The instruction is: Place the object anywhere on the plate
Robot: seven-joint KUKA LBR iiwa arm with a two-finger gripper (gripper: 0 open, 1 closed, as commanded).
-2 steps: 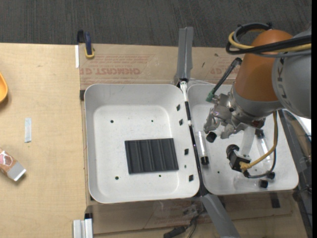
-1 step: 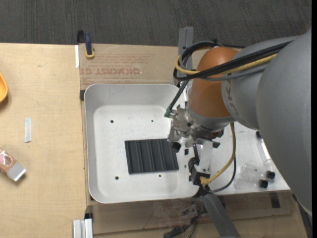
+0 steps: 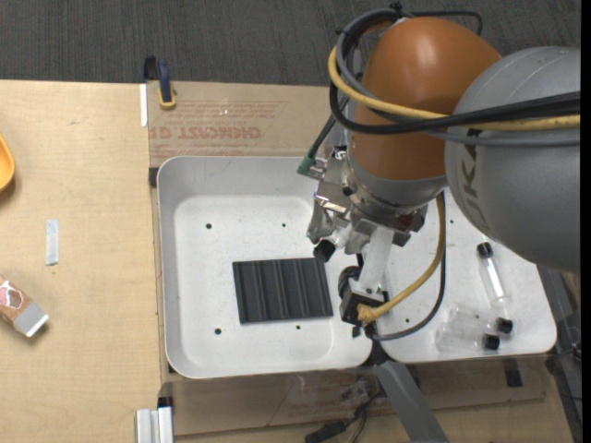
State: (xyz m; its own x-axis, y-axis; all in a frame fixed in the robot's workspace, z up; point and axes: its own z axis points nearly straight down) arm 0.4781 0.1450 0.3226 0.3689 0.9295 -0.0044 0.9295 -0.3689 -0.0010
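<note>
A dark grey ribbed rectangular plate lies flat in the left white bin, towards its front right. In the right bin lie a clear tube with a black cap and a crumpled clear plastic piece with black ends. My gripper hangs under the orange wrist, over the seam between the two bins, just above the plate's far right corner. The arm's bulk hides what is between its jaws, and I see no object held.
Left of the bins, the wooden bench carries a small white strip, a wrapped packet and an orange item at the edge. Cardboard and a blue clamp lie behind the left bin.
</note>
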